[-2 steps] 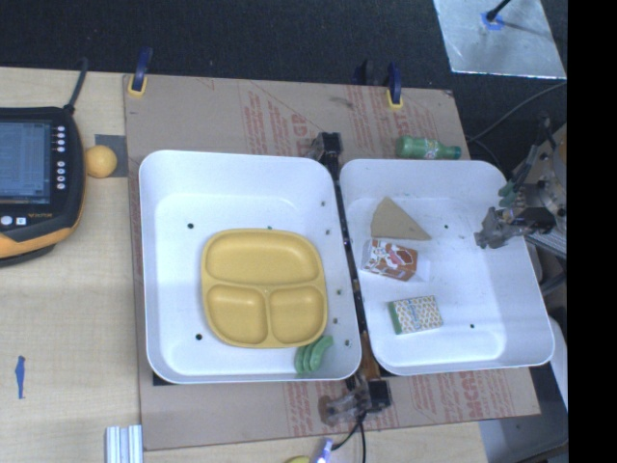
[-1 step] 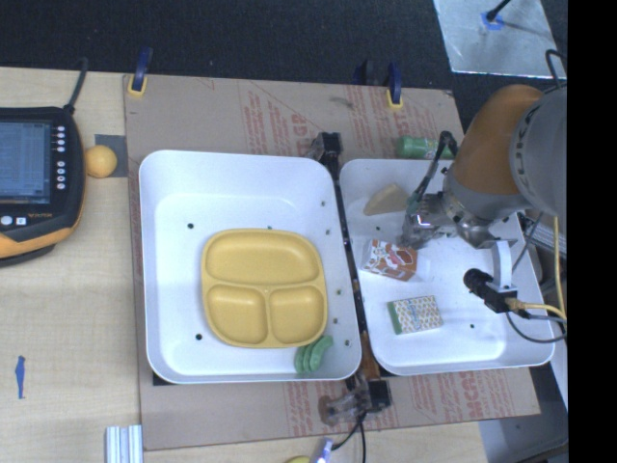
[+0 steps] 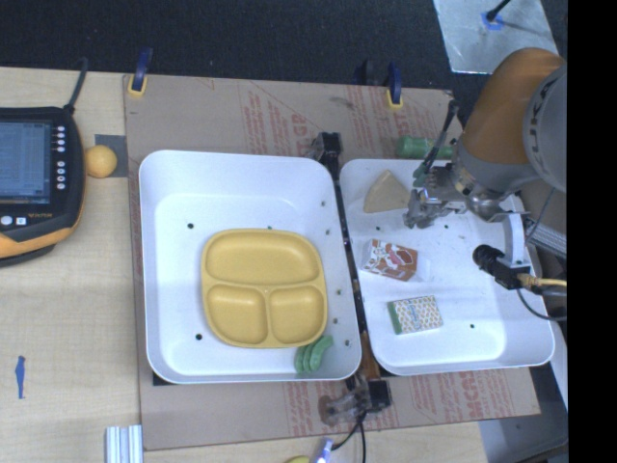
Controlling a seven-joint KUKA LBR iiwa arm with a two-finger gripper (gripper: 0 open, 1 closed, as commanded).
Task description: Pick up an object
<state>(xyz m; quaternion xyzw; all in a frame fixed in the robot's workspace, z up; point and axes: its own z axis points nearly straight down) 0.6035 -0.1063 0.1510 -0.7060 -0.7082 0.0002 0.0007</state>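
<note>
The right bin (image 3: 482,350) holds a tan wedge-shaped piece (image 3: 385,193) at its far left, a red-and-white patterned packet (image 3: 389,258) in the middle, and a green-dotted sponge-like block (image 3: 415,313) nearer the front. My gripper (image 3: 425,212) hangs low over the far part of this bin, just right of the tan wedge and above the packet. Nothing shows between its fingers. The left bin (image 3: 164,258) holds a yellow three-compartment plate (image 3: 262,285) and a small green object (image 3: 313,355) at its front right corner.
A teach pendant (image 3: 34,181) and a yellow ball (image 3: 100,160) lie on the bench to the left. A green item (image 3: 415,147) sits behind the right bin. Clamps (image 3: 329,147) and cables (image 3: 352,403) stand along the divide between the bins.
</note>
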